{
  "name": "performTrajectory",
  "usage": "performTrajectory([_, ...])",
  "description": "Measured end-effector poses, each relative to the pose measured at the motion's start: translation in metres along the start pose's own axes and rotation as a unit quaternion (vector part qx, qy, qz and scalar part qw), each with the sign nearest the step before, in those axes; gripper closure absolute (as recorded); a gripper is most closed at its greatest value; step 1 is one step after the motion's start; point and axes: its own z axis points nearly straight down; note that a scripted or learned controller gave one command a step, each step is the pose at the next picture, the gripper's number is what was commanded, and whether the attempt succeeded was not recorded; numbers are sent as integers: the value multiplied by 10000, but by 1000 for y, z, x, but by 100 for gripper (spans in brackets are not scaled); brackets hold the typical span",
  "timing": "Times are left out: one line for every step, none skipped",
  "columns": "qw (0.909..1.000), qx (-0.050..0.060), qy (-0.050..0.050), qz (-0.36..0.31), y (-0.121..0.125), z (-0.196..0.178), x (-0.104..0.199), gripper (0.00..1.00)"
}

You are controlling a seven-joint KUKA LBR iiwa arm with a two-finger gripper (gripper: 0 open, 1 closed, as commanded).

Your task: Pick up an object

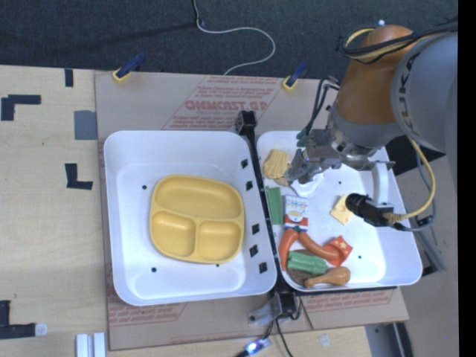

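Note:
My gripper (303, 171) hangs low over the upper left part of the right bin (394, 270), at the end of the grey and orange arm. It is just right of a pale yellow ridged piece (277, 163) and above a white and red packet (296, 211). Below these lie a green stick (274, 204), an orange sausage (303, 242), a red piece (339, 248), a green pepper (306, 262) and a brown drumstick (328, 277). A yellow cheese wedge (340, 211) sits to the gripper's lower right. The wrist hides whatever is directly under it.
The left bin (126, 274) holds a yellow divided tray (197, 218). A black divider with clips (256, 199) runs between the bins. A black fitting (366, 207) with a yellow cable hangs off the arm over the right bin. Cardboard lies under both bins.

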Motion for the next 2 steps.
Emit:
performTrajectory([10000, 4, -14, 26, -3, 17, -2, 100])
performTrajectory([10000, -11, -13, 28, 3, 9, -13, 100])
